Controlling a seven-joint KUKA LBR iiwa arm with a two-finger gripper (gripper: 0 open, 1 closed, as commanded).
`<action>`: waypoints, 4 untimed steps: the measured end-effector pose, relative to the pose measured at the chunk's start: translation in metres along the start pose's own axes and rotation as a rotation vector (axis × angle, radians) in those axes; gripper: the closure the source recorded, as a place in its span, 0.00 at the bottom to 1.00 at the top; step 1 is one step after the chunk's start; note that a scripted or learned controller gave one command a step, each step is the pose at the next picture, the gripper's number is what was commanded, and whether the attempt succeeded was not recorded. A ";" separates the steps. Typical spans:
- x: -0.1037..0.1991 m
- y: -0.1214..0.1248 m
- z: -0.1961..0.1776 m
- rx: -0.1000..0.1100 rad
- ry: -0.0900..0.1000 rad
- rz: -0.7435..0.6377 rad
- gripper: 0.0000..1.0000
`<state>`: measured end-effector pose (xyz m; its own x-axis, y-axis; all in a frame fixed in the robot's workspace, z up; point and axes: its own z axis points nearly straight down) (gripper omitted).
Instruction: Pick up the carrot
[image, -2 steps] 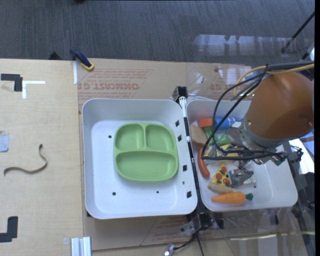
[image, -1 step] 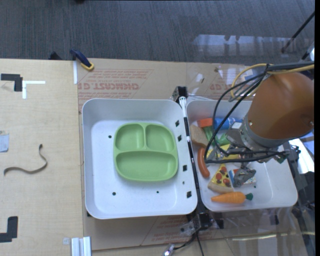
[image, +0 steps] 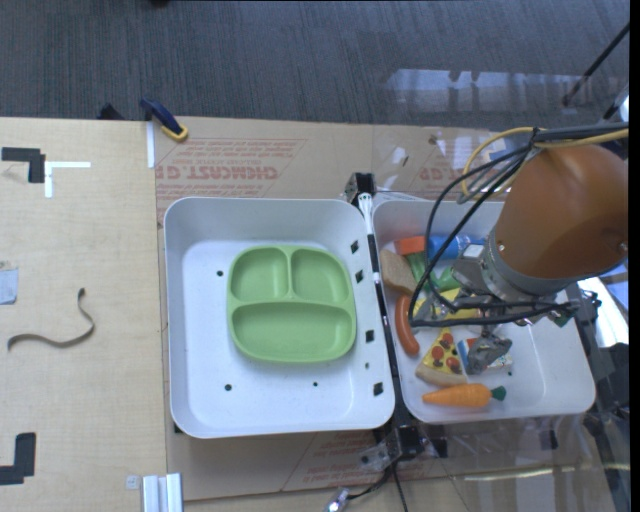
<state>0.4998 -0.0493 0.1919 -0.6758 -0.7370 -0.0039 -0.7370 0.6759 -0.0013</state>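
Presently, as I read the feed, the step in hand was the approach: the grey arm with its orange band (image: 565, 215) hung over the right-hand shallow white bin (image: 560, 395), and the two-finger gripper (image: 488, 352) sat low among the toys, above and just beside the target, not on it.

Item, task's thing: orange toy carrot with a green stub end (image: 462, 396), lying on its side near the front wall of the right bin, green tip pointing right, nothing between it and the front rim. Not held.

Item, gripper: I could not tell whether the jaws stood apart or together; cables and the wrist body masked them. I saw nothing caught between them.

Next move, my judgement: shift toward the front of the bin, line the jaws across the carrot's narrow width, then descend. The risk I noted was nudging the neighbouring pizza piece.

Right bin, further contents:
- wedge of toy pizza with red and yellow toppings (image: 441, 357), just behind the carrot
- red sausage-shaped toy (image: 405, 326) along the left wall
- tan bread-like slice (image: 396, 270)
- orange block (image: 410, 245) and blue piece (image: 447, 246) at the back, partly hidden

Left bin (image: 190, 380):
- light green plastic plate with three compartments (image: 293, 304), nothing in any of them
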 end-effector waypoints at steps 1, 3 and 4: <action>0.045 -0.041 0.083 -0.001 0.000 -0.082 0.00; 0.059 -0.047 -0.002 -0.001 0.000 0.230 0.00; 0.033 -0.038 0.098 0.006 -0.006 0.018 0.00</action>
<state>0.5059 -0.0994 0.0937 -0.6889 -0.7248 -0.0102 -0.7248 0.6890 -0.0067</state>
